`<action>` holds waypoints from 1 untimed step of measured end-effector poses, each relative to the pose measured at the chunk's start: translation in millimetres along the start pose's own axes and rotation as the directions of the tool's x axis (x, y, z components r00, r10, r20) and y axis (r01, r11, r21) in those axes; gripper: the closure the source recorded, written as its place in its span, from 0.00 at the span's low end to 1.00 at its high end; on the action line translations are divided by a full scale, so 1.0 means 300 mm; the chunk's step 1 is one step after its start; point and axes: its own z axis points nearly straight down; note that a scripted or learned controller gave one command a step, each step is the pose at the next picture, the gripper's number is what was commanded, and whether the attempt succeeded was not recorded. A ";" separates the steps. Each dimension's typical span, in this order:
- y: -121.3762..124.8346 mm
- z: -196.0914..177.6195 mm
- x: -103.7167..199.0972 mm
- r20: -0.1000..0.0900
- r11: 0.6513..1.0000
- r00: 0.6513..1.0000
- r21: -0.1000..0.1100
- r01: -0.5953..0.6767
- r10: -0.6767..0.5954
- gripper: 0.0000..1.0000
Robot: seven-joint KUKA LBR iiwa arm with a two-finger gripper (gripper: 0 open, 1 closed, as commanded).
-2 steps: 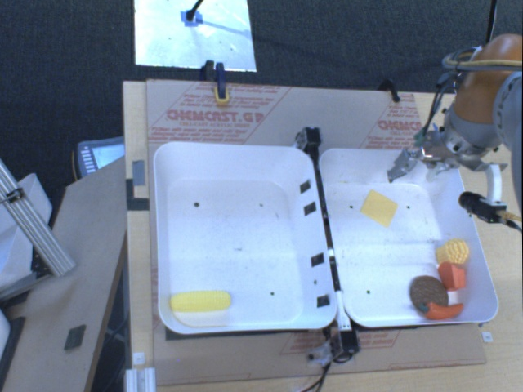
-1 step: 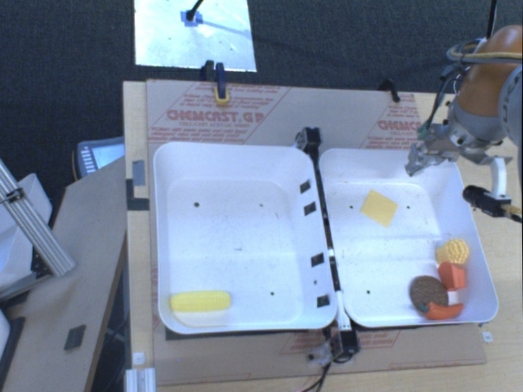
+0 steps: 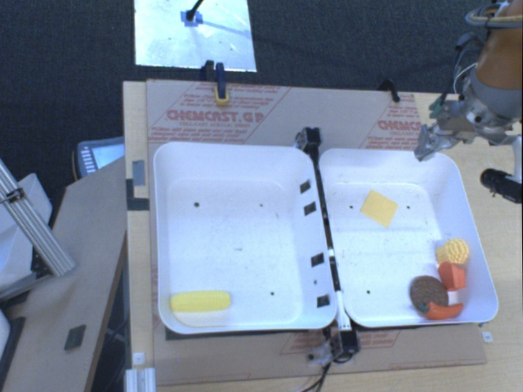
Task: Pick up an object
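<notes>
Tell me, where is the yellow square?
The yellow square lies flat in the right bin, toward its far side, alone. The other toys sit piled in the near right corner, and the gripper hangs over the bin's far rim.

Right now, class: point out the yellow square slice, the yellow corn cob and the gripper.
yellow square slice (image 3: 379, 207), camera view, centre of its flat face
yellow corn cob (image 3: 201, 301), camera view, middle of its length
gripper (image 3: 428, 147), camera view, at its fingertips
</notes>
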 end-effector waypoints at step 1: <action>-0.098 -0.128 -0.129 0.002 1.000 1.000 0.004 -0.009 0.009 1.00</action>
